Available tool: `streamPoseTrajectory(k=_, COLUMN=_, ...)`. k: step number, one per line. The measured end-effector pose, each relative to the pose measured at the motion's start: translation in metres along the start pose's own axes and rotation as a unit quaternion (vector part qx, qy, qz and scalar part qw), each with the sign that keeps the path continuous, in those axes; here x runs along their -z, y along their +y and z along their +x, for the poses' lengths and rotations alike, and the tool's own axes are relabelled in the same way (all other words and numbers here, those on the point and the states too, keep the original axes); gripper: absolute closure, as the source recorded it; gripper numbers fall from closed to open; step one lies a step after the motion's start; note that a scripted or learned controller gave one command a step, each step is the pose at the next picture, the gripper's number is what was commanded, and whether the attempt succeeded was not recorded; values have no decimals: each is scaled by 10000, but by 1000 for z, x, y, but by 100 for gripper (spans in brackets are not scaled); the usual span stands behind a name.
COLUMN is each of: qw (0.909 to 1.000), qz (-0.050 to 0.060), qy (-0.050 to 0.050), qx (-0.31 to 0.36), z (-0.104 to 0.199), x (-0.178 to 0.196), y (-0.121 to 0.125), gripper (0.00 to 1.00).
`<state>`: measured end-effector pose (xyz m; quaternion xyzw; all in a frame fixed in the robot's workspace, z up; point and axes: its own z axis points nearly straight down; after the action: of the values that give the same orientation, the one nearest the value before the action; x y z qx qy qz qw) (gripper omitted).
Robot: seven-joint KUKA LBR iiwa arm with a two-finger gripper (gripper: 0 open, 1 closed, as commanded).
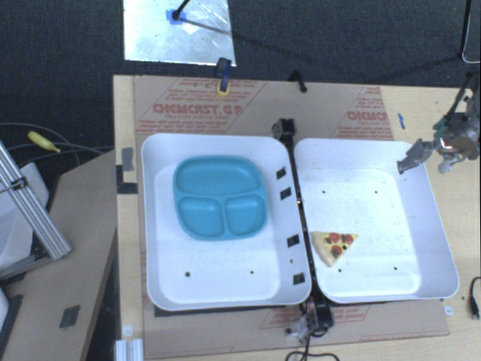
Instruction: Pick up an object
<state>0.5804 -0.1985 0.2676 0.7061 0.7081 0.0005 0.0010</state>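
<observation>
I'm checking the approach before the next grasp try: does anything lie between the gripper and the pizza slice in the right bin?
Nothing visible does. The gripper is at the right bin's far right edge, and only bare bin floor lies between it and the pizza slice.

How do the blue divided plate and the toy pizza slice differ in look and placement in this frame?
The blue three-compartment plastic plate lies in the left white bin; the small triangular toy pizza slice lies in the right white bin. The plate is far larger and one plain colour; the slice is tan with red toppings. The plate sits near its bin's middle, the slice near its left wall. Both lie flat, away from the gripper.
</observation>
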Motion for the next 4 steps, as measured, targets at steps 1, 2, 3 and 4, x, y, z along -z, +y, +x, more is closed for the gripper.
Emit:
streamPoseTrajectory(k=1, qw=10000, qz=-26, qy=10, qx=50, z=87, x=21, y=47, gripper=0)
streamPoseTrajectory(k=2, qw=10000, qz=4, qy=13, qx=39, z=155, x=-26, y=72, gripper=0)
streamPoseTrajectory(k=3, qw=10000, qz=-7, qy=23, qx=53, z=255, x=-43, y=89, gripper=0)
streamPoseTrajectory(k=4, qw=9999, qz=-67, qy=46, qx=73, z=381, x=77, y=84, gripper=0)
